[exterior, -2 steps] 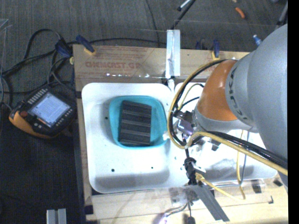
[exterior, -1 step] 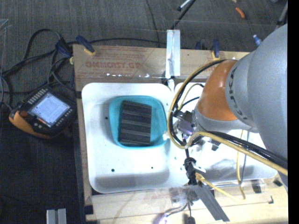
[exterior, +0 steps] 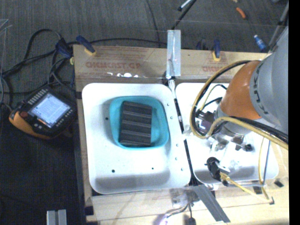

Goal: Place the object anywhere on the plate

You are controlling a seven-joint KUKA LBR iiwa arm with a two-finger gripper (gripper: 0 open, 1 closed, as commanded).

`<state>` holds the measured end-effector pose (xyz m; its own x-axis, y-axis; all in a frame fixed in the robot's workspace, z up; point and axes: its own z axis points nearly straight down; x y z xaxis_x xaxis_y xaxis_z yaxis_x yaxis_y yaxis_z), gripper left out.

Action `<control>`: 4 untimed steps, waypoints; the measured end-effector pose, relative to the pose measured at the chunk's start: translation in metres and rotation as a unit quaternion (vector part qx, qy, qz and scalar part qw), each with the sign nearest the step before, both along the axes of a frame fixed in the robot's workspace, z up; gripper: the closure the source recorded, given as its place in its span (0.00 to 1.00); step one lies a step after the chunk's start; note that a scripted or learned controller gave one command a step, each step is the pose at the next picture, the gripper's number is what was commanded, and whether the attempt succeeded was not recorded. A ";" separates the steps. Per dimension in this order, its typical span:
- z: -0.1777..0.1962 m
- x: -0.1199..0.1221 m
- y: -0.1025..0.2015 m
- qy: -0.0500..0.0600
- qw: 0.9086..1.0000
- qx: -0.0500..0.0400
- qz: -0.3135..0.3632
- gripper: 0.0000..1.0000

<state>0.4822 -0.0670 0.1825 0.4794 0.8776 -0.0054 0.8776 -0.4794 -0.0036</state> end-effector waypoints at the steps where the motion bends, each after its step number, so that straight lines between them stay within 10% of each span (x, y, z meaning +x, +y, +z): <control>1: 0.056 0.001 -0.069 -0.001 0.991 0.001 0.131 0.00; 2: -0.086 0.002 -0.061 -0.004 0.992 -0.001 0.126 0.00; 3: 0.045 0.001 -0.052 -0.001 0.973 0.002 0.231 0.00; 4: 0.105 0.001 -0.112 -0.001 0.984 0.000 0.178 0.00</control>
<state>0.4835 -0.1794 0.2878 0.1419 0.9899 -0.0039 0.9899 -0.1419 -0.0014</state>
